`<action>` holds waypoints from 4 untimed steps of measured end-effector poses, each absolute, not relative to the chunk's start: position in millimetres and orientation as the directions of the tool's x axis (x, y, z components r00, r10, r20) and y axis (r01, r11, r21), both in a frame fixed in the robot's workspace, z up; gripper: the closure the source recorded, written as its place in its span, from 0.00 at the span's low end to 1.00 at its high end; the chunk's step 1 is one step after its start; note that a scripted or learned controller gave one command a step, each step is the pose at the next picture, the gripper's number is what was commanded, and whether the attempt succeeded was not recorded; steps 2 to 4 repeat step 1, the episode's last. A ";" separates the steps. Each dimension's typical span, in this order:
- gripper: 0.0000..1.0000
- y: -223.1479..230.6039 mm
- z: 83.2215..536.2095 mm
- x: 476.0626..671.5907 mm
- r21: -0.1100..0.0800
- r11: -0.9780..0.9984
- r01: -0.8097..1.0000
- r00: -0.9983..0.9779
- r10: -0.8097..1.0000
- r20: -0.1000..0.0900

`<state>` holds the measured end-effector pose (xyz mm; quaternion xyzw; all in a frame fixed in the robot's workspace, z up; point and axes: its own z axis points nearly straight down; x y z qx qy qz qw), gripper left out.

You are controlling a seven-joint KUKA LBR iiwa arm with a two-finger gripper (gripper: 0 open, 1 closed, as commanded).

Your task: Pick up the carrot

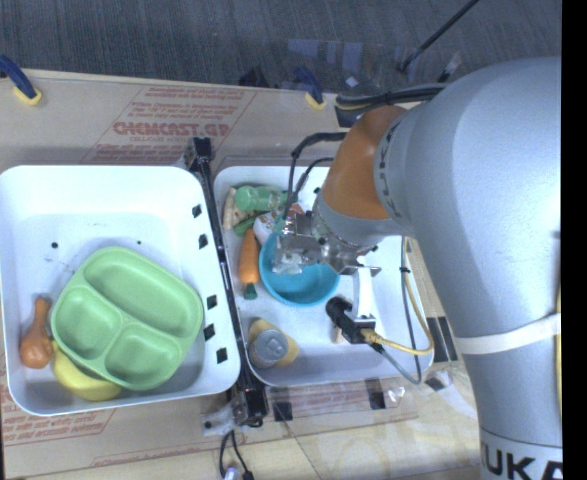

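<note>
The carrot (248,259) is a short orange stick lying along the left wall of the right bin (318,368), just left of a blue bowl (303,283). My gripper (295,250) hangs over the bowl's upper rim, a short way right of the carrot and apart from it. Nothing shows in its grasp. The grey arm with its orange band covers the right part of that bin.
In the right bin, a green item (258,200) lies at the back and a yellow and grey item (271,346) at the front. The left bin (93,193) holds a green divided plate (128,315), a yellow piece (81,380) under it and a brown-orange item (36,336).
</note>
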<state>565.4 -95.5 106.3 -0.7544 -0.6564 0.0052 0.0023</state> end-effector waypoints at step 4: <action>1.00 -15.4 193.0 569.8 -0.007 -0.282 0.960 0.282 0.960 -0.001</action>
